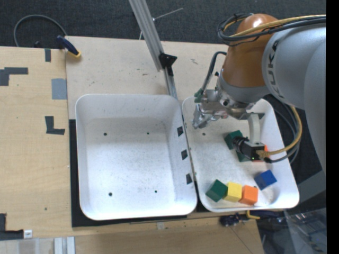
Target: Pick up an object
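Note:
My gripper (202, 119) hangs over the far left part of the right bin (212, 160), close to the wall shared with the left bin. No object shows under it or in it. A dark green block (232, 138) lies a little to its right, partly behind the arm's cabling. Along the near edge of the right bin sit a green cube (216, 190), a yellow cube (233, 191) and an orange cube (249, 194) in a row, touching one another. A blue cube (265, 179) rests just behind the orange one.
The left bin (85, 142) stands beside the right one. A slanted metal rail (151, 33) crosses the bench behind the bins. The arm's orange wrist band (246, 52) and cables overhang the right bin's far side.

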